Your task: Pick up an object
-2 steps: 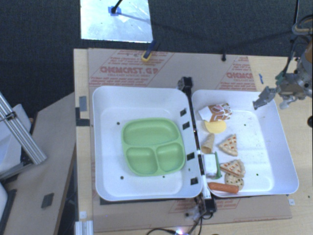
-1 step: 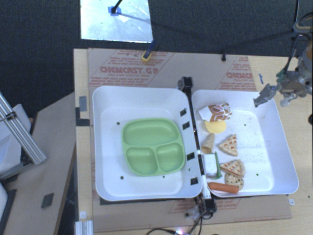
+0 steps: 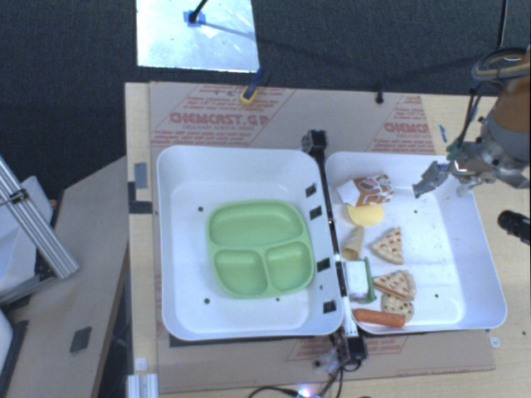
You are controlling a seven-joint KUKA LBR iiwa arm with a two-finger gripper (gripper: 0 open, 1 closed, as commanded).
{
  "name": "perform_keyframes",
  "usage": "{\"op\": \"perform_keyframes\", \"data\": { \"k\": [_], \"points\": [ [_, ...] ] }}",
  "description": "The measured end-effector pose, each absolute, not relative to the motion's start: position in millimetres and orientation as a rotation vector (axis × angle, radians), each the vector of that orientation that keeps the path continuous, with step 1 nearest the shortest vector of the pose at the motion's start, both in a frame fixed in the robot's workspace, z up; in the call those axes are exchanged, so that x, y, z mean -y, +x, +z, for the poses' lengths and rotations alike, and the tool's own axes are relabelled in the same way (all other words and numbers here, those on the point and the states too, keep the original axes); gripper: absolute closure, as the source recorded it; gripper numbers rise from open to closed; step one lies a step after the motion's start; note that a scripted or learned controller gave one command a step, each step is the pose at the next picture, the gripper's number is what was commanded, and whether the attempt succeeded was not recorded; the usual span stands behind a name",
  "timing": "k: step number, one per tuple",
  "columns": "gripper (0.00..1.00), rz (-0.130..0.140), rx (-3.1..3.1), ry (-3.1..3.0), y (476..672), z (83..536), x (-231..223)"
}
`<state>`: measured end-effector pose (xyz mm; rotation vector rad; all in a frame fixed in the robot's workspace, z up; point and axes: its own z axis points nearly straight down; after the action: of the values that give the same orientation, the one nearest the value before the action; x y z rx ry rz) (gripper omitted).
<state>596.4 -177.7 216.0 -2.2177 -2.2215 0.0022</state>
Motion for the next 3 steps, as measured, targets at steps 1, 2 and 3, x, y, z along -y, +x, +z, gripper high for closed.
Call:
{"op": "perform_keyframes", "data": {
  "k": [1,2,3],
  "points": [
    [0.00,0.002,2.222,-2.219,596.5,174.1,178.7],
    [0.00,0.002,2.221,-2.219,594.5,111.2,177.7],
    [0.00,0.001,2.222,-2.220,594.9,83.2,176.9]
  ]
}}
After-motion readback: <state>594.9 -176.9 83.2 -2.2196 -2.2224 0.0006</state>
